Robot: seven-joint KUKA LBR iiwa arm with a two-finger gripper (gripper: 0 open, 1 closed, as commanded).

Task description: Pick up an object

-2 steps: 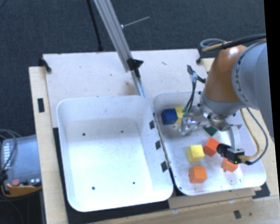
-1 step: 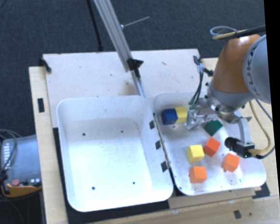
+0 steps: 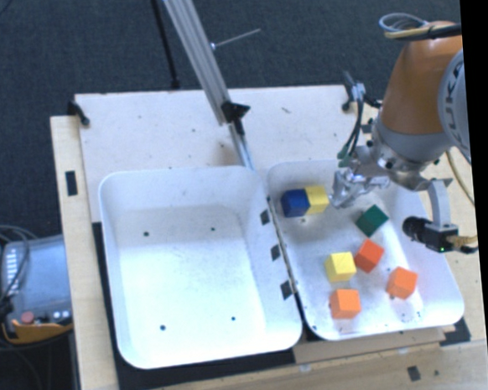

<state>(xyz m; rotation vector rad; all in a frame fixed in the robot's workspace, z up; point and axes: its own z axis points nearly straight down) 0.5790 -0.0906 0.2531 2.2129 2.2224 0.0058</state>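
Camera view, read from left to right: the left bin (image 3: 191, 266) holds no blocks and lies well away from the gripper (image 3: 344, 189), on its far left side. The right bin (image 3: 433, 305) holds all the blocks. At its upper left, a blue block (image 3: 294, 203) and a yellow block (image 3: 317, 198) sit touching, side by side in a row that runs left to right; the yellow one is the nearer, lying just beside the fingertips on their left. Below the fingers and slightly right lies a green block (image 3: 371, 219), tilted on the bin floor, near but apart from the tips. Further below are a second yellow block (image 3: 340, 266), an orange block (image 3: 368, 255) touching or nearly touching it, another orange block (image 3: 345, 302) lowest of all, and a third orange block (image 3: 401, 283) to the right, all well apart from the fingers. The gripper hangs from the arm (image 3: 417, 92), which enters from the right, and its tips sit low over the upper part of the right bin. How far the fingers are spread cannot be told at this resolution, and nothing is seen between them. Judgement: the likeliest target is the yellow block of the touching pair, since it lies closest, directly left of the tips. The blue neighbour pressed against its far side could hinder a clean closing, and the pair's left-to-right line suggests gripping across the free faces.
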